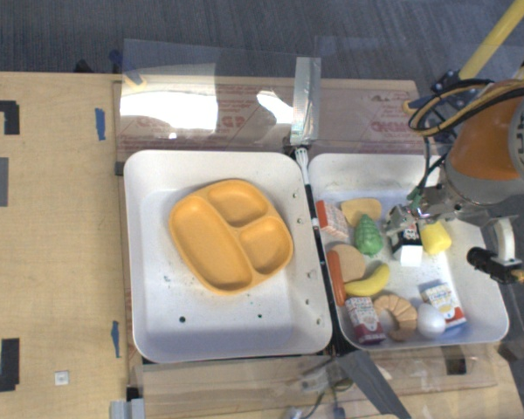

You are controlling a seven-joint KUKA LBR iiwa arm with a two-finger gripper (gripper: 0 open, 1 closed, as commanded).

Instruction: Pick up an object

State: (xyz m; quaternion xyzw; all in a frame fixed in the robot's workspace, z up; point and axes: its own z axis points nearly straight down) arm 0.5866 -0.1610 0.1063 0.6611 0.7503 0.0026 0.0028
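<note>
Currently, camera view: gripper (pixel 408 230) low in right bin (pixel 489 332), amid crowded toy food, just beside yellow block (pixel 435 238) and green piece (pixel 367 235). Jaw state: cannot tell. Risk: tight packing may cause neighbours nudged or a glancing, empty close.

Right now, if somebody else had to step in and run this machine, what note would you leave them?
Gripper: low over the right bin, among the toy food near its upper middle. I cannot tell whether it grips anything.
Things: right beside it sit a yellow block, a small white cube and a green piece. Further down lie a banana, a white egg and a small red carton. The left bin holds a yellow divided plate.
Done: nothing visibly lifted.
Left: grab one item and raise it clear of the bin.
</note>
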